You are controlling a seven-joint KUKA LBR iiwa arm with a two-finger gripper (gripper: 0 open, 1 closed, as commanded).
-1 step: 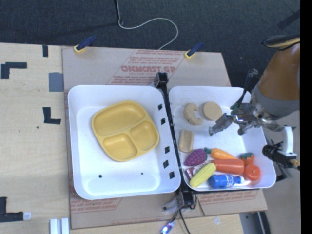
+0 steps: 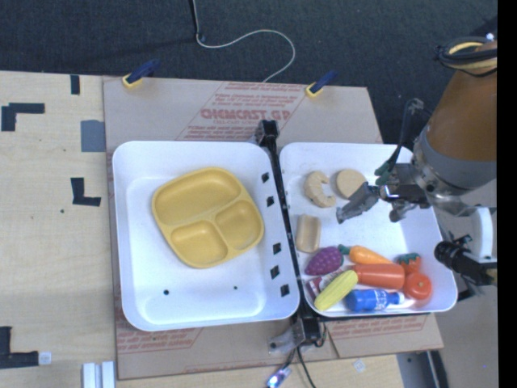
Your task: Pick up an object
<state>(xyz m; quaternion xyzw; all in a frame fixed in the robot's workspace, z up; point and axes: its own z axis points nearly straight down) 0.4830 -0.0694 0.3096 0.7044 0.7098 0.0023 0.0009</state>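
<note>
The nearest candidates, two tan bread-like toy pieces, lie at the far end of the right white bin, just left of the claw. A tan block, purple grapes, orange carrot, yellow corn and blue bottle cluster nearer the camera. The claw hangs above the bin floor holding nothing; how far it is spread I cannot tell. This looks like the approach step: next it must settle over one piece and descend. The yellow divided plate sits in the left bin on the counter.
</note>
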